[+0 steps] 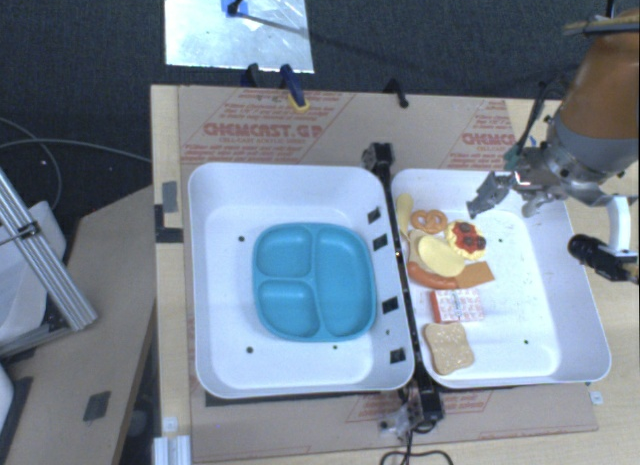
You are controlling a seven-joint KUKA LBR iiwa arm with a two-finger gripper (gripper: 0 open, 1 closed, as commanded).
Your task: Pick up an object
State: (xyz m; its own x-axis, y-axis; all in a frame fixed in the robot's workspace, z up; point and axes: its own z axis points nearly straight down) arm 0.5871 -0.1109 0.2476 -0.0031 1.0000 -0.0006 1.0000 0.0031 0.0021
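Note:
In the right bin (560, 323), toy food lies in a cluster along the left side: a pretzel (430, 220), a red-topped piece (467, 239), a pale yellow piece (438, 253), a sausage (430, 277), an orange slab (478, 274), a red-and-white packet (457, 305) and a bread slice (448, 347). My gripper (508, 200) hangs over the back of this bin, up and to the right of the red-topped piece. It is open, with nothing between its fingers.
The left bin (225, 213) holds a blue divided plate (310, 281). A black divider (392, 253) runs between the bins. A yellowish strip (404, 215) lies against the right bin's left wall. The right bin's right half is bare white floor.

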